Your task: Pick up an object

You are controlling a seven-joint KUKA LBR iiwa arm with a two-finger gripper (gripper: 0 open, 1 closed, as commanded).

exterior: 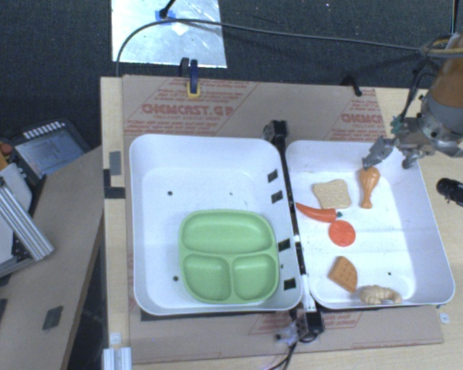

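Currently end effector [391,152] fingers apart, empty, above right bin's [436,230] 1 o'clock corner. Advice: centre over drumstick [368,185], straddle its narrow shaft, then descend.

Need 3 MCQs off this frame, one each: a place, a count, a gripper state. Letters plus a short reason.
1. Where does the green divided tray lie?
A. in the left bin
B. in the right bin
C. on the bench outside the bins

2. How many food items lie in the right bin?
A. two
B. four
C. six

3. How does the gripper stand?
A. shut on the drumstick
B. open, holding nothing
C. shut on the bread slice

Key:
1 A: the tray rests on the floor of the left bin.
2 C: drumstick, bread slice, red pepper, red round slice, orange wedge and pale pastry.
3 B: its fingers are spread above the bin's far end, nothing between them.
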